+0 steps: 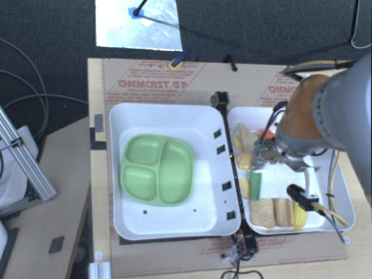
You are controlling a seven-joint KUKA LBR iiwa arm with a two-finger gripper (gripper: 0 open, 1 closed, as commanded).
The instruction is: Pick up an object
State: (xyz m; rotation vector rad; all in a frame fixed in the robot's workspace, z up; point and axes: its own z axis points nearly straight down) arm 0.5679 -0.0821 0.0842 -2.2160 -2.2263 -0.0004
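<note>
Right bin [280,230]: the arm [328,106] enters from the right and covers the bin's upper right part. The gripper [261,155] sits low over the left half, near the wall shared with the left bin [174,120]. Whether the gripper is spread or closed cannot be told from this view, and nothing can be seen held in it. A pale yellow piece [244,161] lies just beside it on the left. The top of a green stick [256,185] lies just below it. A pale wedge [246,136] rests above, close to the shared wall, and a small orange bit [266,135] shows at the gripper's upper edge. Another yellow piece [244,187] lies between the green stick and the shared wall. Two tan blocks [274,212] stand side by side along the bottom wall, with a yellow stick [300,217] just to their right. Open floor here is scant, limited to a strip right of the green stick. Left bin: a green divided plate [157,169] lies left of centre, with bare floor above it, to its right and below it. Small black clips [221,150] line the shared wall on that side.
</note>
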